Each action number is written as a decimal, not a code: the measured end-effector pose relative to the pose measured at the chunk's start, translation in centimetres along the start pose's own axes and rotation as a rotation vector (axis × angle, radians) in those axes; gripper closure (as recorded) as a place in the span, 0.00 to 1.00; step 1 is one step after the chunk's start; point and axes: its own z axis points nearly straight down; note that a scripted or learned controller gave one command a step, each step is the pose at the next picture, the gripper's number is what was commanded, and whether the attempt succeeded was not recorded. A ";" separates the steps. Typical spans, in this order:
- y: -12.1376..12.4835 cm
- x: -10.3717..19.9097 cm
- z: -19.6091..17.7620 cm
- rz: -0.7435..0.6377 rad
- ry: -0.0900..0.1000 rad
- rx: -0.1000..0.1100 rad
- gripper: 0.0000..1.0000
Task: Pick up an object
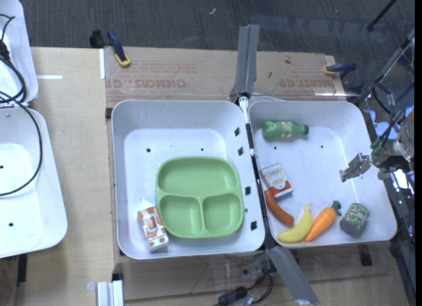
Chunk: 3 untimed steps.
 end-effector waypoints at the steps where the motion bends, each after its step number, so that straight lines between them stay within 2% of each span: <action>1: -1.6 2.1 11.8 -0.165 0.000 -0.002 0.00; 2: -1.6 2.0 11.3 -0.160 0.002 0.002 1.00; 3: -1.6 2.0 11.3 -0.161 0.002 0.002 0.00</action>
